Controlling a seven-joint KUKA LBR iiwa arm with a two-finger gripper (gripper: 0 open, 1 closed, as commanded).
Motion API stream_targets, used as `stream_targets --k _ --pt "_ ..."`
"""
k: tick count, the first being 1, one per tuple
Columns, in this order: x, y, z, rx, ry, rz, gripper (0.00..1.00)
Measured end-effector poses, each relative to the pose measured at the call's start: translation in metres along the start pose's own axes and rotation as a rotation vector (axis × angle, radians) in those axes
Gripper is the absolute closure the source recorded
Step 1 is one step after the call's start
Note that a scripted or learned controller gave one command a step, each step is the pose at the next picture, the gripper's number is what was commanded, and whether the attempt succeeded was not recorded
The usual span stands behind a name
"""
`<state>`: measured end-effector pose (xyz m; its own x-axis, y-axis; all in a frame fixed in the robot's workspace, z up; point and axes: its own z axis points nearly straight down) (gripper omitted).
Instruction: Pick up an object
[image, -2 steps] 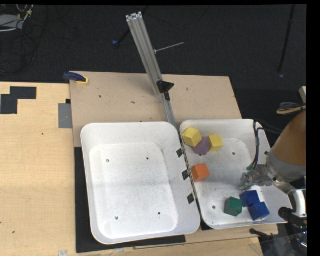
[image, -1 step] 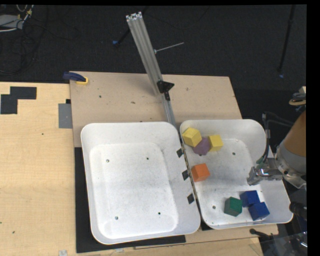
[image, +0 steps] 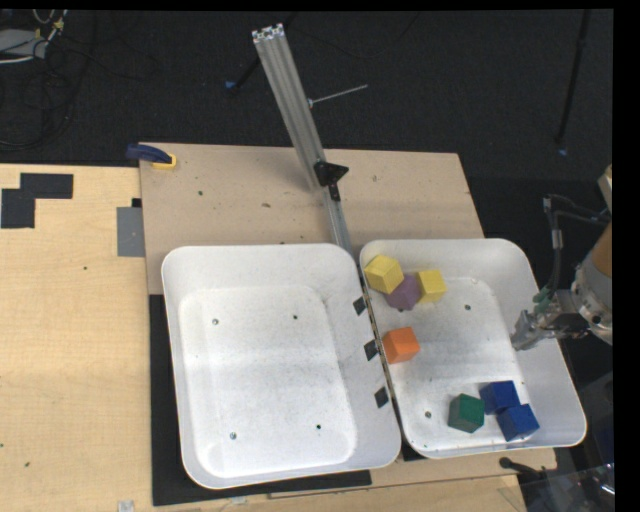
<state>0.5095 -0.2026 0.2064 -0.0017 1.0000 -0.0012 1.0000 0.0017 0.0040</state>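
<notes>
Blue cubes (image: 508, 408), green cube (image: 466, 413) in right bin (image: 545, 290); fingers (image: 530, 332) over its right rim, state unclear.

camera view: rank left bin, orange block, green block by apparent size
1. Left bin, by far the largest.
2-3. Orange block and green block look about alike; the green one lies nearer the view's bottom edge, so I won't rank them.

Even overhead light, bright white bins (image: 260, 262), dark surround, slightly soft.
</notes>
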Motion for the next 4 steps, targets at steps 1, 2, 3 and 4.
stream_targets --k 1,2,3,4 --pt "-0.004 -0.005 -0.044 0.001 0.0 0.0 1.0" --pt "0.041 0.01 -0.049 0.005 0.003 -0.003 1.0" --pt "0.09 0.032 -0.033 0.008 0.004 -0.003 1.0" --pt "0.143 0.044 -0.034 0.007 0.003 -0.003 1.0"
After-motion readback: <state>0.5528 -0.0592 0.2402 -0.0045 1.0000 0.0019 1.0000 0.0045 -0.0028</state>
